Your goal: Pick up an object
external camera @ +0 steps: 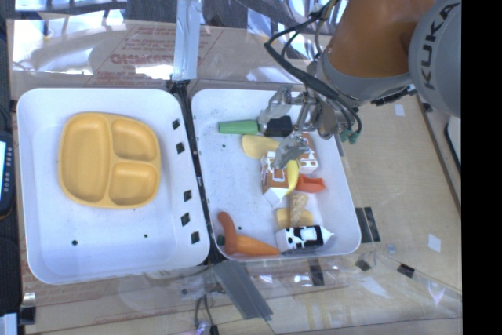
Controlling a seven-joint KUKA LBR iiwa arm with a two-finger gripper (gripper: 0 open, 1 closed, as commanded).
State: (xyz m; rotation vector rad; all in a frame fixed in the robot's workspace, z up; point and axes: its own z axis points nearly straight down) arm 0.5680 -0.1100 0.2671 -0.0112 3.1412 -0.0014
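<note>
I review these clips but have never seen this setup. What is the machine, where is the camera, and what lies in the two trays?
One camera looks down at a slant. The grey and orange robot arm reaches in from the right; its gripper hangs over a pile of toy food in the right bin, including a green piece, a carrot and a black and white carton. The left bin holds a yellow divided plate. Whether anything is gripped is unclear.

Left bin [31, 169]: divided tray [110, 159]. Right bin [205, 161]: toy foods [286, 176] heaped along its right side, gripper [294, 139] above them.
</note>
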